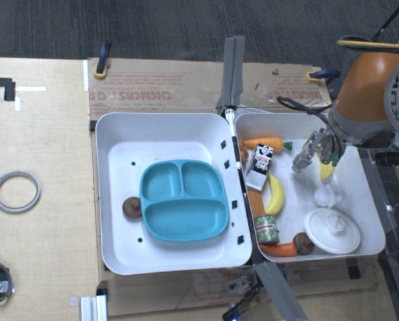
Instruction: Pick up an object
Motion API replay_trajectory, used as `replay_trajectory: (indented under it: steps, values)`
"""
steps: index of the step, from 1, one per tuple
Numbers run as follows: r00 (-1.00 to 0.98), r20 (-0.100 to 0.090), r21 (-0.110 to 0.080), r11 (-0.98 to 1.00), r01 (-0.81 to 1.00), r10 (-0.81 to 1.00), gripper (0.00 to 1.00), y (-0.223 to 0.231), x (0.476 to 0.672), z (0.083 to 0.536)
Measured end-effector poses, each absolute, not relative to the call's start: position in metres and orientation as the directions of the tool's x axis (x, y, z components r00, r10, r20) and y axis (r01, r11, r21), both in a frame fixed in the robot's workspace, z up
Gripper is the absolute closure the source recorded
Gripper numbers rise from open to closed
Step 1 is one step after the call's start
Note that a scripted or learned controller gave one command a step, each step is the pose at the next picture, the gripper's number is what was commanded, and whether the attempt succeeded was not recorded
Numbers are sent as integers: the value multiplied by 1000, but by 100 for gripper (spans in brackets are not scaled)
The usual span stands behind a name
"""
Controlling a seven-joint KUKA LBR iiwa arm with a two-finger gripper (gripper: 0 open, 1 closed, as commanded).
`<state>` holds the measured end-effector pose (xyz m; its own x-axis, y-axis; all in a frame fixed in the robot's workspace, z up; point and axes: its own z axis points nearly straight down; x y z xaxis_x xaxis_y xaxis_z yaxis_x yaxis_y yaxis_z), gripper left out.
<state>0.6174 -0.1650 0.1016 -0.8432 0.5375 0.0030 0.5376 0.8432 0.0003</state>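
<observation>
My gripper (311, 154) hangs over the right bin (367, 199) — banana (274, 194), carrot (263, 142) and white lid (332, 230) lie below.

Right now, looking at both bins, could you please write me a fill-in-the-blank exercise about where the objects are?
1. The turquoise divided plastic plate lies in the ____ white bin.
2. The small brown round object rests beside the plate's ____ edge.
3. The yellow banana lies in the ____ white bin.
4. The round white lid sits ____ of the banana.

Missing words: left; left; right; right
</observation>
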Motion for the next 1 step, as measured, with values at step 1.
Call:
replay_trajectory:
  steps: [1]
  values:
    - [-843,3,0,843,538,538,0,-165,617,102]
